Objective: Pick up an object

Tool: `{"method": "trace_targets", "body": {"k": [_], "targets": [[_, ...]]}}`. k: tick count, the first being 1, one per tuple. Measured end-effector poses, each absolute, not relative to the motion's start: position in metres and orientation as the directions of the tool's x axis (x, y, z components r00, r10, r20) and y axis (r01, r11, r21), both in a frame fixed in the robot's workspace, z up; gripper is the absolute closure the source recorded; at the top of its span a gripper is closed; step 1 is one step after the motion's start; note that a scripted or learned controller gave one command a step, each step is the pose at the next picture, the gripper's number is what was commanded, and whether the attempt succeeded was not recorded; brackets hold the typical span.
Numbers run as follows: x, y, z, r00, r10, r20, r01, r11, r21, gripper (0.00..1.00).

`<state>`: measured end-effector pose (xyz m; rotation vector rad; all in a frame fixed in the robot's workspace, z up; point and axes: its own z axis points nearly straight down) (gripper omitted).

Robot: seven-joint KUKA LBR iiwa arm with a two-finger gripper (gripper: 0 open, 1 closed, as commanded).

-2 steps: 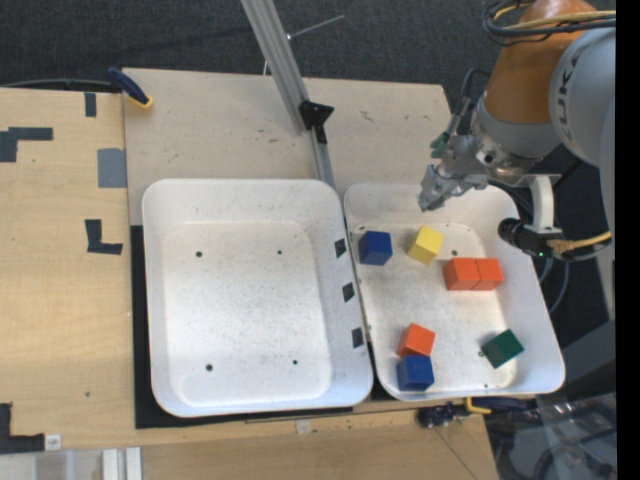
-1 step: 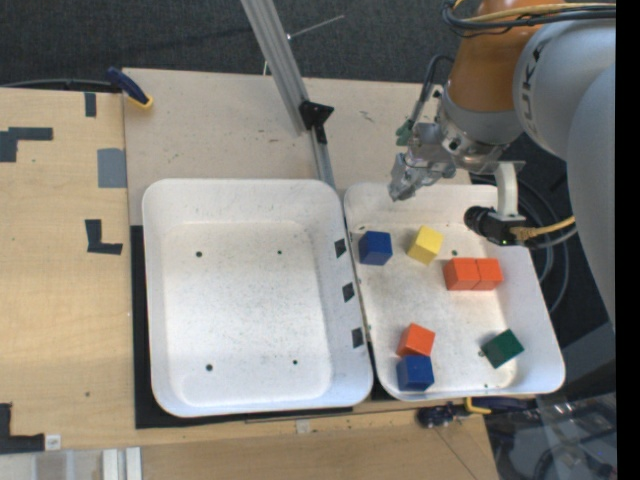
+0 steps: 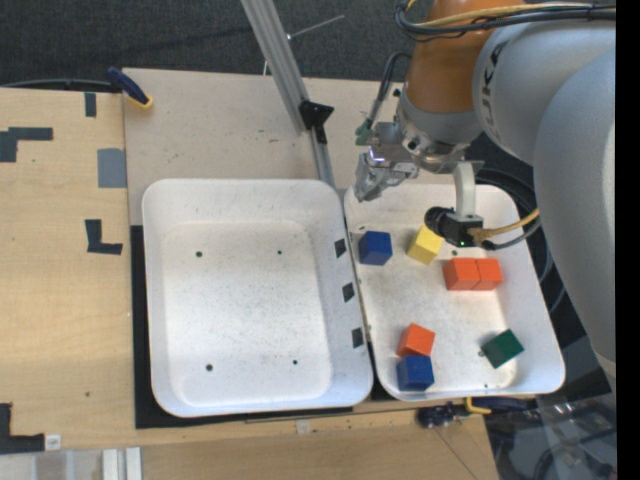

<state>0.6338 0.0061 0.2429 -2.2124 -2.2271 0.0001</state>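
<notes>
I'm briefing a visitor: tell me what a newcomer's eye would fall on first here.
The grey arm with its orange band looms at upper right, its claw at the right bin's far left corner. Bright blocks dot that bin: blue cube, yellow cube, orange block at the far end; small orange cube, second blue cube, green cube nearer.

Arm (image 3: pixel 540 98): runs off the top and right edges. My wrist and arm cover the right bin's (image 3: pixel 455 393) far right corner and part of its right rim. Orange block (image 3: pixel 472 273): one long piece or two cubes touching, cannot tell. Metal pole (image 3: pixel 270 38): cut by top edge. Blue thing (image 3: pixel 440 416) below the near rim: mostly hidden.
</notes>
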Motion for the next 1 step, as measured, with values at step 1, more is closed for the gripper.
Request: {"method": "trace_targets", "body": {"k": [1], "targets": [[0.6496, 0.0540, 0.2470, -0.007, 1.000, 0.002, 1.000, 0.007, 0.000, 1.00]]}}
